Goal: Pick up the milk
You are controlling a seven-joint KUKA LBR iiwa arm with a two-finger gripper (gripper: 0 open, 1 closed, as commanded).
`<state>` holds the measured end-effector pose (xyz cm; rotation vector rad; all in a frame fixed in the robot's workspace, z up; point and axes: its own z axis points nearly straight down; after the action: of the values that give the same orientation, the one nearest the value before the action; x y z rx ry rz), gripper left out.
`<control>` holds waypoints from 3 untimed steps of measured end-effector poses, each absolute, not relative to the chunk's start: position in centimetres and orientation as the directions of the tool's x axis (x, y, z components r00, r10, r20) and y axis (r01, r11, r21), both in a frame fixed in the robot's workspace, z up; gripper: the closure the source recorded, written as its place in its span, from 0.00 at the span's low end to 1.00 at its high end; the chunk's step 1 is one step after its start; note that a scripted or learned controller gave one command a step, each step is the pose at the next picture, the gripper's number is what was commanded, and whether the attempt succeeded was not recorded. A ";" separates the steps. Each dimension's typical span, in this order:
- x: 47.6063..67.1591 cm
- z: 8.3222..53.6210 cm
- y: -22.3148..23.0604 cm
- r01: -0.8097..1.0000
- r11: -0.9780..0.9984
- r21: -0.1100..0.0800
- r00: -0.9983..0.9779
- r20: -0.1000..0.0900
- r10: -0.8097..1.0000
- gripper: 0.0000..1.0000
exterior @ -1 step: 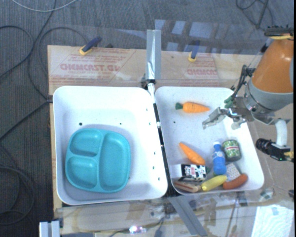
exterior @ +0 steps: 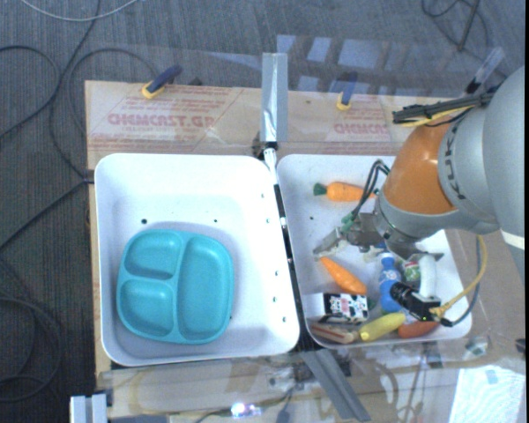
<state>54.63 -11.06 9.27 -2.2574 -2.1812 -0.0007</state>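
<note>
The milk (exterior: 346, 306) is a small carton with black and white cow patches. It lies near the front of the right bin (exterior: 301, 203), among other toy foods. My gripper (exterior: 342, 239) hangs over the middle of that bin, a short way behind the carton and just above an orange carrot (exterior: 342, 274). Nothing shows in its grasp. The orange-banded wrist (exterior: 416, 183) rises behind it to the right.
A second carrot (exterior: 344, 191) lies at the bin's back. A blue bottle (exterior: 389, 291), a yellow banana (exterior: 381, 326), a red piece (exterior: 414, 330) and a brown item (exterior: 331, 332) crowd around the milk. A teal divided plate (exterior: 175, 285) sits in the left bin (exterior: 115, 183).
</note>
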 end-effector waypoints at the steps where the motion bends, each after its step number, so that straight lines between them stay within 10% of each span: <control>1: 51.7 22.3 -17.3 0.935 0.355 0.000 -0.355 -0.002 0.935 0.00; 2: 63.0 25.0 -19.3 0.931 0.366 0.000 -0.366 0.001 0.931 0.00; 3: 63.0 25.0 -19.3 0.931 0.366 0.000 -0.366 0.000 0.931 0.00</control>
<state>62.96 -19.33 24.97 -1.7691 -2.5957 -0.0005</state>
